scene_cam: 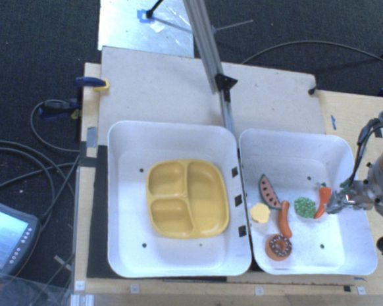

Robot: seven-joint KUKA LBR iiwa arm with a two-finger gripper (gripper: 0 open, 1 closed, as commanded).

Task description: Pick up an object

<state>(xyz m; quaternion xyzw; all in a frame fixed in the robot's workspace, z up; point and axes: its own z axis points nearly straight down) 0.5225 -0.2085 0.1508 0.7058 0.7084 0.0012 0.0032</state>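
Observation:
The right bin (352,251) holds several toy foods: a watermelon slice (269,191), a yellow chip (260,214), a sausage (285,218), a chocolate donut (278,246), a green broccoli piece (304,207) and an orange carrot (322,200). My gripper (335,201) reaches in from the right, low over the bin, its tip right beside the carrot's right side. The arm's wrist hides how the fingers stand.
The left bin (125,243) holds a yellow divided plate (188,198). A slanted metal pole (209,51) crosses above the bench toward the seam between the bins. Cables and a teach pendant (0,236) lie on the floor at left.

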